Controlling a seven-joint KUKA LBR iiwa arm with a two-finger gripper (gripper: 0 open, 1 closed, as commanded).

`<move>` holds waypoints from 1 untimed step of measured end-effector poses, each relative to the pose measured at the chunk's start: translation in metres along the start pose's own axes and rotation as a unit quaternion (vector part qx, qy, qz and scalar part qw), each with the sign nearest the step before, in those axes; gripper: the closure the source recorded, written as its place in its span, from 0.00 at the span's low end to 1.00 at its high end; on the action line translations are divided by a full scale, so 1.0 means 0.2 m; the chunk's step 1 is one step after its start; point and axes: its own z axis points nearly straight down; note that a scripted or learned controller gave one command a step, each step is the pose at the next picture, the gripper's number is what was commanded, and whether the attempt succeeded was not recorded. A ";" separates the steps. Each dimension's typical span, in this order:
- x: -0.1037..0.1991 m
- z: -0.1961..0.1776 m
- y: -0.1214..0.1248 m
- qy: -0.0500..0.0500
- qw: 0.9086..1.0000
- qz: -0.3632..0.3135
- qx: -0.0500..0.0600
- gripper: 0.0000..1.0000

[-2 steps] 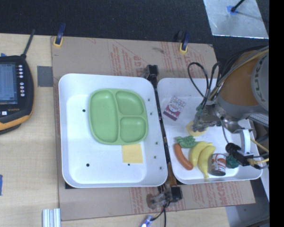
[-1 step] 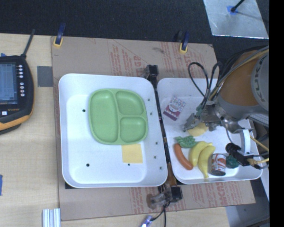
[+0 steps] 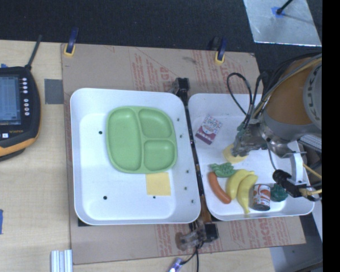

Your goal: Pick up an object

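In the right bin (image 3: 215,211) lie a small pink packet (image 3: 209,128), a pale yellow piece (image 3: 236,153), bananas (image 3: 242,187), a carrot (image 3: 218,187) and a can (image 3: 261,197) on its side.

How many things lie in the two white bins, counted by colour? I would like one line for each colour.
Green: 2, the plate and a leafy piece
Yellow: 3, the cheese slice, the bananas and a piece under the claw
Orange: 1, the carrot
Mixed colours: 2, the packet and the can
Total: 8
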 end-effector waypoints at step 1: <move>0.00 0.00 0.00 0.000 1.000 -0.001 0.000 0.00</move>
